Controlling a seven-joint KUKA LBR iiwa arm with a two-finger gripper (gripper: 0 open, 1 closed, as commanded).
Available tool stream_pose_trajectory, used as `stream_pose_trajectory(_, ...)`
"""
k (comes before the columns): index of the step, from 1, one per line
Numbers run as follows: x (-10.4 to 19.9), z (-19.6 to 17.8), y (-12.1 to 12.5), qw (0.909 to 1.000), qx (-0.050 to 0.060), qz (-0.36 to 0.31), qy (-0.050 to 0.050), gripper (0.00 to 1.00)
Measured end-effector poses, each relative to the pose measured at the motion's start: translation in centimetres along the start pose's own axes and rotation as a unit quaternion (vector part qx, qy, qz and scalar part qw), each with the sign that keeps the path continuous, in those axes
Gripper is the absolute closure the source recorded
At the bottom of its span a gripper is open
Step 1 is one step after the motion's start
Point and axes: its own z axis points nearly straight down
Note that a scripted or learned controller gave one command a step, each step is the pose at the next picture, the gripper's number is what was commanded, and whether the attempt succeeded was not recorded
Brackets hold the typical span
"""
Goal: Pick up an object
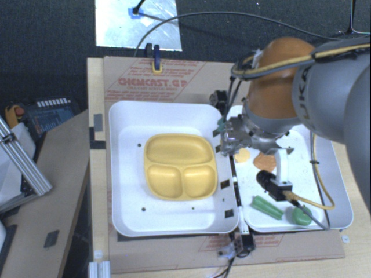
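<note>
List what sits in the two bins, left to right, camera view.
Yellow three-compartment plastic tray in the left white bin → pale yellow round piece → orange-brown round piece → long green plastic piece → round green piece, all four in the right white bin.

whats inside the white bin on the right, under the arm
The right white bin holds a green elongated plastic piece, a rounder green piece, an orange-brown disc and a pale yellow bit. The grey arm covers the bin's far part.

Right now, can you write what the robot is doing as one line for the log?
task: pick up object | gripper: over right bin near divider | grasp: none seen | left bin: yellow tray
</note>
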Motion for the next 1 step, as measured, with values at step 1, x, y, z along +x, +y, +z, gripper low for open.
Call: stream_pose_trajectory(1, 5.43, -0.83, -1.89, 1.0000, 0.000, -0.001, 0.001, 1.00)
